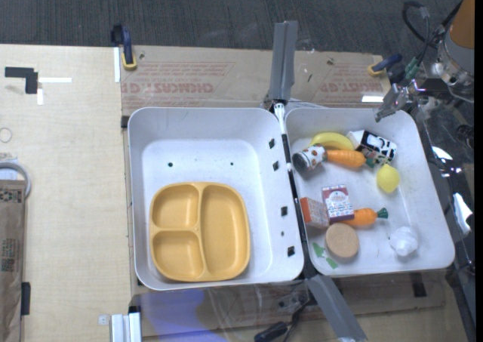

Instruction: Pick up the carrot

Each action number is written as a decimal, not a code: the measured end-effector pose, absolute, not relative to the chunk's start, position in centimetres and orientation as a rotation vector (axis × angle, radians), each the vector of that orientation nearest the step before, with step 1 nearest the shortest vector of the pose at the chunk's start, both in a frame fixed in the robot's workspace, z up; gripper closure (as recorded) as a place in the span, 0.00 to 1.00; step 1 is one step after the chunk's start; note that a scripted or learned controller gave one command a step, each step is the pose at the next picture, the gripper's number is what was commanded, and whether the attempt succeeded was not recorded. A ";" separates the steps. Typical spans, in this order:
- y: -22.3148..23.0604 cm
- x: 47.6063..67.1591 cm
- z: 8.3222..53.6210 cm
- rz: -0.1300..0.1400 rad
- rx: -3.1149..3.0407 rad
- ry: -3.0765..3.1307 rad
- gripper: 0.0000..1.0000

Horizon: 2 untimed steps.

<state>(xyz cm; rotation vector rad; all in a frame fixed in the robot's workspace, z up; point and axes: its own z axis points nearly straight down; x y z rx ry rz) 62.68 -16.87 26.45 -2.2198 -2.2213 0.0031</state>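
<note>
Two orange toy carrots lie in the right bin (434, 204). One carrot (346, 158) rests near the bin's back, between a small can (309, 158) and a black-and-white spotted toy (377, 147), just in front of a banana (333, 140). The other carrot (364, 217) lies nearer the front, its green top pointing right, beside a red box (336, 201). My gripper (394, 103) hangs over the bin's far right corner, well behind and to the right of both carrots, with nothing in it.
The right bin also holds a lemon (388, 179), a tan round disc (342, 241) and a white crumpled object (404, 241). A yellow divided plate (201, 231) sits in the left bin (143, 182). Cables hang by the arm at the right.
</note>
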 end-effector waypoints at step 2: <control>-12.8 58.3 18.1 0.004 -2.304 -2.132 0.00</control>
